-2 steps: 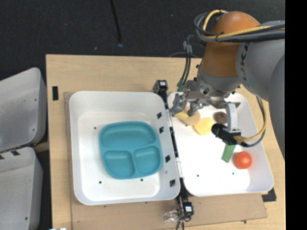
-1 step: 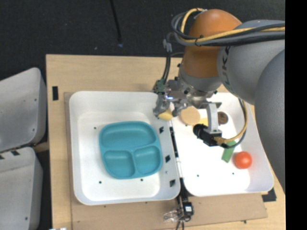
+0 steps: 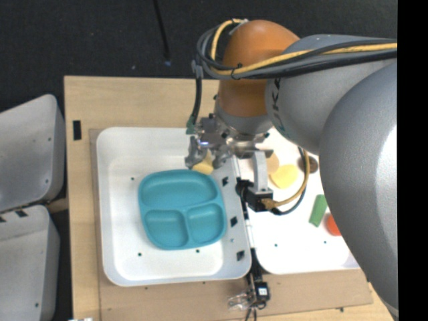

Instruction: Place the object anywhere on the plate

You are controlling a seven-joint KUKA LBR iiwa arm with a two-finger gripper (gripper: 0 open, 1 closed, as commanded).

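A teal divided plate (image 3: 180,208) with three compartments lies in the left white bin (image 3: 120,179). My gripper (image 3: 204,160) hangs over the plate's far right rim, pointing down from the orange-banded wrist. A small pale yellow object (image 3: 202,168) shows between its two fingertips, just at the plate's upper edge. The fingers are shut on it. I cannot tell whether the object touches the plate or hangs just above it.
The right bin (image 3: 294,256) holds a yellow round piece (image 3: 285,176), a green block (image 3: 317,210) and an orange-red piece (image 3: 332,226). The grey arm covers much of that bin. A cable (image 3: 287,202) loops below the wrist.
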